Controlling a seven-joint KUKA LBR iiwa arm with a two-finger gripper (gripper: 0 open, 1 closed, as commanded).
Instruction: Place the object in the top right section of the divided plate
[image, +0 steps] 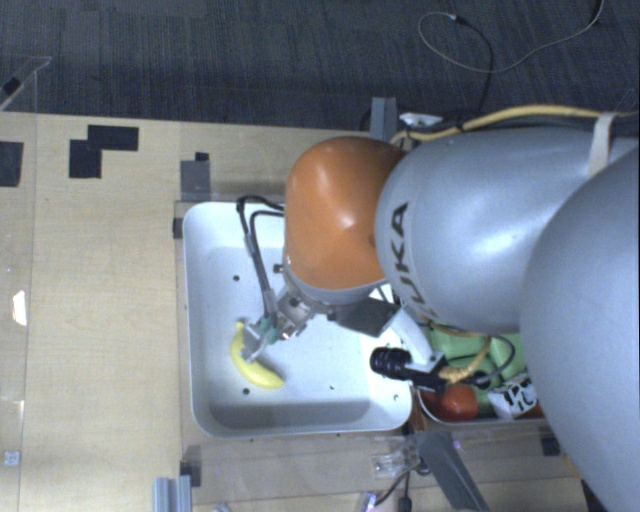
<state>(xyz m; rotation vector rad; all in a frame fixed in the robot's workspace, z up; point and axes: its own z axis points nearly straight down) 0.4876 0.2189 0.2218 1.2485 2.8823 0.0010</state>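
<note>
From the camera view, a yellow banana (255, 367) lies on the floor of the left white bin (205, 300), in its lower left part. Its long axis runs from upper left down to lower right, one tip toward the bin's left wall. The gripper (258, 338) sits right at the banana's upper end; whether the jaws are closed on it cannot be told. The grey arm (480, 230) bears the letters "UKA" beside the orange band (335, 215)
</note>
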